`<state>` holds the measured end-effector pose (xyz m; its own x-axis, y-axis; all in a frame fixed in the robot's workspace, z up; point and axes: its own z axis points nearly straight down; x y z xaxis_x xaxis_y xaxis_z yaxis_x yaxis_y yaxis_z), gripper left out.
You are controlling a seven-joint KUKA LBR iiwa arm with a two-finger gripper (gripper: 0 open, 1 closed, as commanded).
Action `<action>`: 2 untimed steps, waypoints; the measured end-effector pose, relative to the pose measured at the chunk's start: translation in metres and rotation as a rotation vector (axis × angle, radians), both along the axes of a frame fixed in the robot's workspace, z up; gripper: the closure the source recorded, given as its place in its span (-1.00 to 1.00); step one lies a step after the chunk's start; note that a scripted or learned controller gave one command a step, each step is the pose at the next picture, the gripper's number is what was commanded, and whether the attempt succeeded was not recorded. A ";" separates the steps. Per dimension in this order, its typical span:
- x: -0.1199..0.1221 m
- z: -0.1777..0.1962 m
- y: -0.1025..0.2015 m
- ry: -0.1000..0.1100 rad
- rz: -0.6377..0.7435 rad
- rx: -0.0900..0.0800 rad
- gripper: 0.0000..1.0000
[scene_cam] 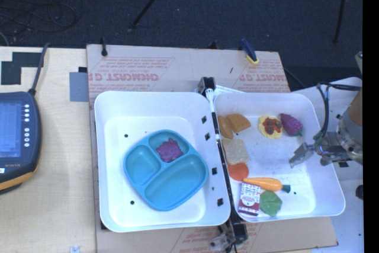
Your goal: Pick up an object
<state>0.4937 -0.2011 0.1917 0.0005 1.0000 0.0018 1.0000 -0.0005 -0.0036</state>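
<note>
My gripper (pixel 303 153) reaches in from the right and hovers over the right side of the right bin (pixel 324 203), with nothing seen in it. The toy foods lie to its left and below it: a purple grape bunch (pixel 291 124), a small round pizza (pixel 271 127), a brown croissant (pixel 234 123), a toast slice (pixel 235 151), a red tomato (pixel 238 172), an orange carrot (pixel 264 183), a small carton (pixel 249 198) and a green leaf (pixel 270 204). The grapes and the carrot lie nearest to the gripper.
The left bin (pixel 112 127) holds a blue divided plate (pixel 142 169) with a purple piece (pixel 170 150) in its top compartment. A raised divider (pixel 214 145) separates the bins. A handheld pendant (pixel 15 136) lies on the bench at far left.
</note>
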 end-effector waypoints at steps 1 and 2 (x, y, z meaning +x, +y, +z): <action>0.074 -0.081 -0.001 -0.005 0.003 -0.002 -1.00; 0.151 -0.106 0.025 0.001 0.001 -0.003 -1.00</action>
<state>0.6446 -0.1763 0.0852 -0.0008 1.0000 -0.0012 1.0000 0.0008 -0.0045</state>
